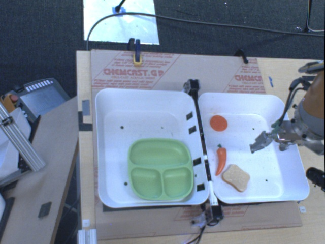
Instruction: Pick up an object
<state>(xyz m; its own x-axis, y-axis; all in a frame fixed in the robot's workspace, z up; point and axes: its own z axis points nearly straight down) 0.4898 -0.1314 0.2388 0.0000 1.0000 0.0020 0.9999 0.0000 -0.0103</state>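
Note:
In the right bin (264, 111) lie three things: a round orange-red slice (219, 123) near the back left, a red chili pepper (222, 159) with a green stem by the left wall, and a tan slice of bread (236, 177) at the front. My gripper (259, 143) hangs over the right half of this bin, pointing left, with nothing seen between its fingers. It stands well to the right of the pepper and above-right of the bread, touching neither.
The left bin (117, 111) holds a green plate with three compartments (161, 169). A black divider strip (200, 141) runs between the bins. A clamp (136, 52) sits at the bench's back edge, and a grey device (40, 100) stands off to the left.

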